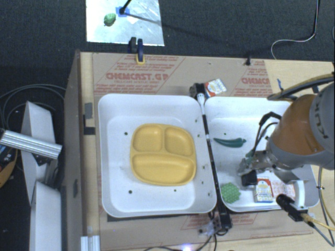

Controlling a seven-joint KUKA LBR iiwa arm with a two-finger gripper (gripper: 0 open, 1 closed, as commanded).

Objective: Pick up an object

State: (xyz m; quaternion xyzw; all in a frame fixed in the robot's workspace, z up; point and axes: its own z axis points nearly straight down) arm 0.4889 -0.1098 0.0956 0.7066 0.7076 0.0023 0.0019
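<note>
My gripper (249,172) hangs low over the right bin (246,107), near its front. Just right of it lies a small red-and-white packet (264,190). A green knobbly ball (230,192) rests at the bin's front left corner, a little left of and below the gripper. A dark green pepper-shaped item (229,141) lies further back, left of the arm. Nothing is visibly held.
The left bin (118,109) holds a yellow divided plate (163,154). A divider (208,145) runs between the bins. The grey and orange arm (298,132) covers the right bin's right half. A small packet (214,87) lies on the cardboard behind the bins.
</note>
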